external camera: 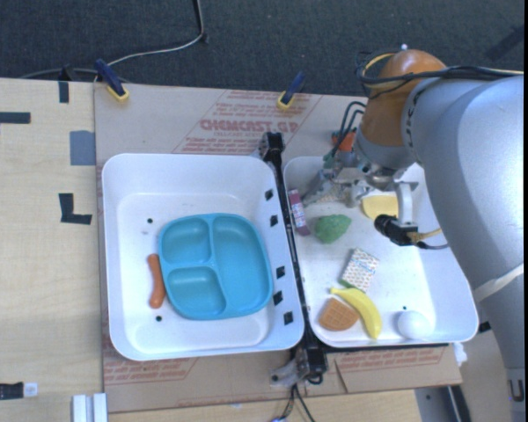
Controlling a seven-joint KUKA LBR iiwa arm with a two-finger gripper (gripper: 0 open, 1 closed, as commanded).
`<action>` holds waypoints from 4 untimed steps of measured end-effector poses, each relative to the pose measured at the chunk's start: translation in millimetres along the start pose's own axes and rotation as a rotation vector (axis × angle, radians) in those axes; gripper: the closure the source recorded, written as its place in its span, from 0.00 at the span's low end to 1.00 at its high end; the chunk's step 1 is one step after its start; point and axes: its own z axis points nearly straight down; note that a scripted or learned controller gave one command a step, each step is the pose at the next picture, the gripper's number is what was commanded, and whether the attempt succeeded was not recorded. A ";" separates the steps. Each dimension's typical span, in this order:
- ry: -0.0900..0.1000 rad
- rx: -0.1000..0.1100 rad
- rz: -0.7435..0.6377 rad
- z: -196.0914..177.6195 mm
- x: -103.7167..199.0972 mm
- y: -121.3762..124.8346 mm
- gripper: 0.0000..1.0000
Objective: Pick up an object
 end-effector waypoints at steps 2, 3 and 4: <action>0.011 0.001 -0.003 0.3 -0.6 0.8 0.00; 0.006 -0.010 -0.003 -0.7 1.3 -38.0 0.00; 0.005 0.001 0.000 0.2 4.8 0.3 0.00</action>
